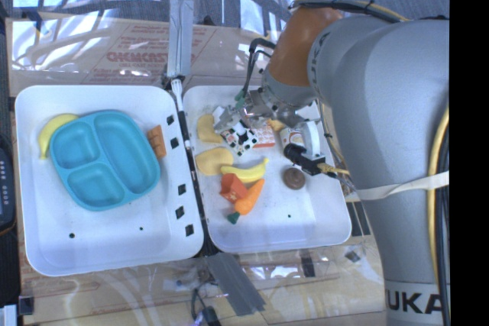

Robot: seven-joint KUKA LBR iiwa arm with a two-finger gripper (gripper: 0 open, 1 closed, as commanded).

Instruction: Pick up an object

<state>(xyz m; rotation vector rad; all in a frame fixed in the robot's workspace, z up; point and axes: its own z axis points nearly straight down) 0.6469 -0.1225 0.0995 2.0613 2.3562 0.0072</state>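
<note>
My gripper (235, 121) hangs low over the back of the right bin (321, 221), below the orange wrist band. Right under it lie a black-and-white patterned item (243, 138) and a small red-and-white packet (263, 137). A pale yellow piece (205, 127) lies to its left. Toward the front are a yellow lump (213, 159), a toy banana (249, 170), a red pepper piece (230, 185) and an orange carrot (249, 198). A brown ball (294, 178) sits to the right, beside a small can (289, 139).
The left bin (46, 240) holds a blue divided plate (103, 158), a yellow banana-shaped toy (50, 129) at the plate's left edge, and an orange block (157, 140). The big grey arm (382, 111) covers the right bin's right side. A black-clipped divider (183, 172) separates the bins.
</note>
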